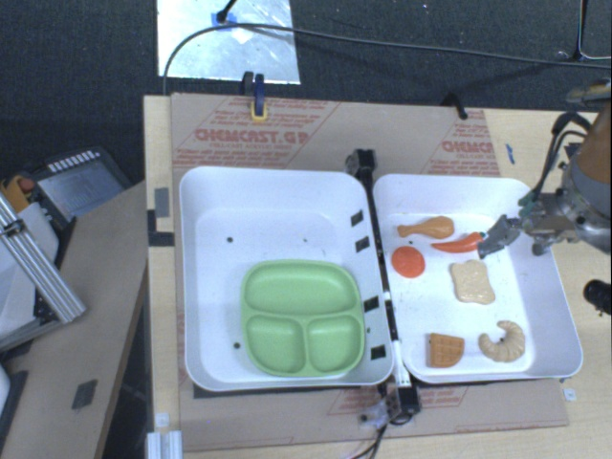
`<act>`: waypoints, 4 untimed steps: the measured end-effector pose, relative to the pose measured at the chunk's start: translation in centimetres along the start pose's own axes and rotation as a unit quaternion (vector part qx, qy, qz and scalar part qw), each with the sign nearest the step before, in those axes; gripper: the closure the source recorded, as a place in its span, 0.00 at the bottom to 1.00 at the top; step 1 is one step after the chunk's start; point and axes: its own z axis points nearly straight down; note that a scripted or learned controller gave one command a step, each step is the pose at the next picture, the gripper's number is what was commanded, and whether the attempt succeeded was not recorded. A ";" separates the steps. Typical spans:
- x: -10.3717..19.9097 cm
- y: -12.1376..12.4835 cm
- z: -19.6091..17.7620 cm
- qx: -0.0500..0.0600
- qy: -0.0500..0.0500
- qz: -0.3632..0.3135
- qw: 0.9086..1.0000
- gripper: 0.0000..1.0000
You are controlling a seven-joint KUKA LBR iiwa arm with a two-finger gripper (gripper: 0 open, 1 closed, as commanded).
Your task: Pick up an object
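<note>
Camera view puts your pincer (pixel 499 233) right of frame centre, touching or just beside the pepper (pixel 458 244), whose long axis runs left-right toward it. Whether it stands wide or narrow, you cannot tell.

The arm (pixel 591 175) enters at the right edge as a stack of rounded grey metal segments, pale and slightly glossy. An orange band (pixel 606 124) shows at the very edge above the wrist, with a small tan or brownish patch higher up near the top of the visible part. A thin dark cable loops in an arc along the arm's left side. Below it sits a boxy grey wrist block with darker fittings, too blurred to make out screws or markings. From this block the gripper (pixel 497 237) extends as dark grey, nearly black fingers, narrow and tapered toward the tips.
</note>
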 end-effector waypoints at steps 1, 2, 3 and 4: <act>0.0 0.2 -0.5 -0.005 -0.001 -0.001 1.000 0.00; 0.2 0.1 5.8 -0.003 0.000 0.000 1.000 0.00; 1.1 -0.1 11.7 -0.002 0.000 0.000 1.000 0.00; 2.1 0.1 17.0 -0.003 0.000 0.000 1.000 0.00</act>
